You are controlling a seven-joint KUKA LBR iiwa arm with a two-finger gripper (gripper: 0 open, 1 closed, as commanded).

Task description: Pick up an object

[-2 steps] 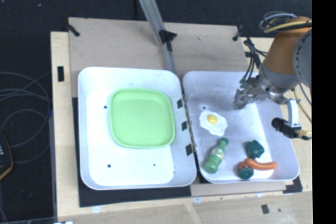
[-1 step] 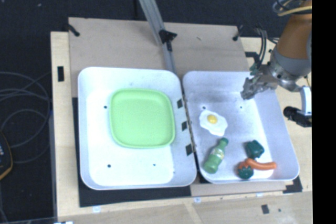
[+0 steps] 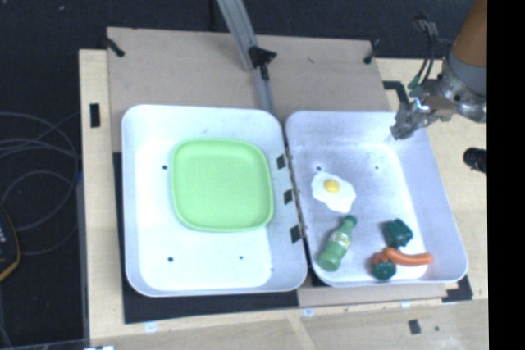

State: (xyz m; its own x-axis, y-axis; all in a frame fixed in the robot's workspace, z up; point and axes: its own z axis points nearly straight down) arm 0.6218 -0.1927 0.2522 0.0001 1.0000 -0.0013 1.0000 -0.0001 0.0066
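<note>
The right bin [image 3: 361,135] holds a fried egg [image 3: 333,192] near its middle. A green bottle [image 3: 337,243] lies below the egg, and a dark green piece [image 3: 399,232] rests near the lower right. Beside that piece lies an orange carrot [image 3: 401,259] with a green top. My gripper [image 3: 404,127] hangs over the bin's upper right corner, well away from all of these things, with nothing seen between its fingers.
A light green square plate [image 3: 221,184] lies in the left bin [image 3: 148,135]. A grey metal pole [image 3: 234,8] slants down from the top to the seam between the bins. Cables lie on the dark floor at the left.
</note>
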